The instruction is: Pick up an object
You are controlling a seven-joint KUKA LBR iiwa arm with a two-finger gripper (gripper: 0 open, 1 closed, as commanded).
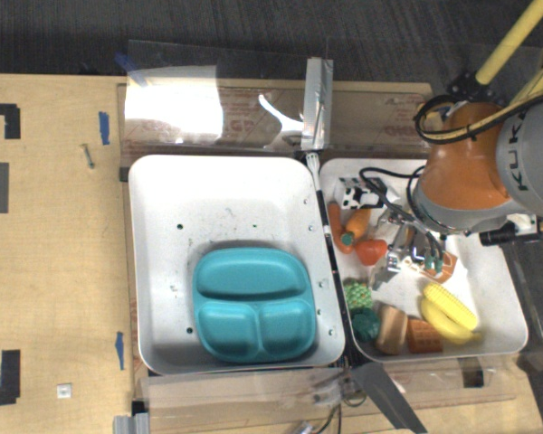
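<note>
A: What lay nearest on the bench?

B: Pale wooden boards (45, 269) ran out to the left, marked with black corner brackets and bits of blue tape. Two white bins sat side by side on them. The left bin (154, 206) held a teal divided tray (253, 303) at its near end.

A: And the right bin (502, 283)?

B: Along its near side sat a yellow banana (448, 312), an orange block (425, 335), a tan cylinder (392, 328) and green pieces (360, 307). Farther in were a red tomato-like ball (372, 250), a carrot (355, 222) and a black-and-white toy (351, 193).

A: The gripper (400, 259)?

B: It hung over the middle of that bin, just right of the red ball. Whether its fingers were spread or pressed together could not be told.

A: Beyond?

B: A clear plastic sheet (176, 107) glared behind the bins, then dark floor (253, 12).
</note>
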